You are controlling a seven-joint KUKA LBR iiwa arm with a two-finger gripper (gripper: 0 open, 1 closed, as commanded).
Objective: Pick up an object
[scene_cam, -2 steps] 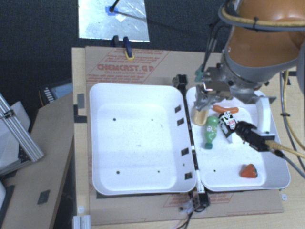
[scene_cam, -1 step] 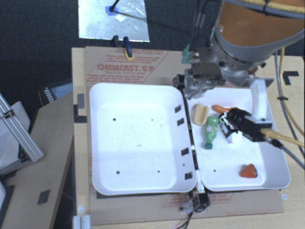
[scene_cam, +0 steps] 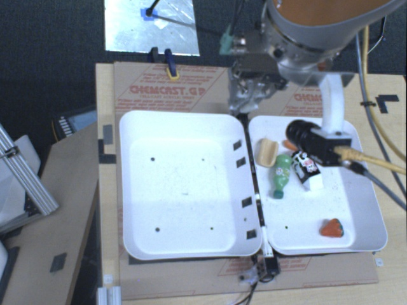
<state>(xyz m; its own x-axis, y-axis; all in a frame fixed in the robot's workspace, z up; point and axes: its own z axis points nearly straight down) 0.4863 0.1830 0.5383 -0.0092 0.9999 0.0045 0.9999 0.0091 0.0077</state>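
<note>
The right bin (scene_cam: pixel 362 196) holds several small objects. A tan wedge (scene_cam: pixel 266 151) lies near the divider, with a green bottle (scene_cam: pixel 282 175) just right of it. A black-and-white box (scene_cam: pixel 308 169) lies beside the bottle. A thin orange piece (scene_cam: pixel 289 145) shows behind the bottle, and an orange-red lump (scene_cam: pixel 331 229) rests near the front right corner. My gripper (scene_cam: pixel 243 104) hangs over the back rim where the two bins meet, behind and left of the tan wedge. It is blurred and dark.
The left bin (scene_cam: pixel 137 234) lies beside the right one on cardboard. A black cylinder on a white bracket (scene_cam: pixel 315 138), with a yellow cable, reaches over the back of the right bin. A foil sheet (scene_cam: pixel 151 16) lies behind the bench.
</note>
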